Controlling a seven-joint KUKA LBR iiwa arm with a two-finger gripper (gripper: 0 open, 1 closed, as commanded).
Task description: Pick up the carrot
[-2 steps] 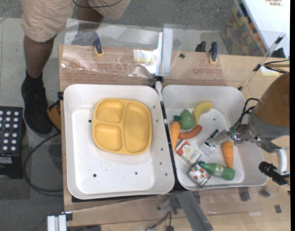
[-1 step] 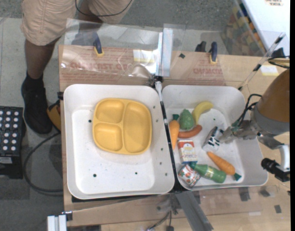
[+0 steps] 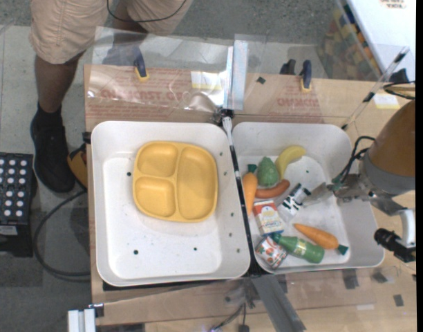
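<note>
Where right bin [image 3: 336,138] curves: tapered orange carrot [image 3: 316,236] | glossy green bottle [image 3: 301,248] touching

So there are two orange carrot-looking things in the right bin [image 3: 336,138], and that's worth flagging. The clearer one is the carrot [image 3: 316,236] in the lower right part of the bin: orange, tapered, lying flat on the white floor, at a slant with its pointed end up-left and the fatter end down-right, where a bit of green shows. It sits just above the green bottle [image 3: 301,248], close enough that I can't tell whether they touch. The second carrot [image 3: 249,191] lies along the bin's left wall, nearly upright in the view, just beside the green pear-shaped piece [image 3: 267,172].
</note>
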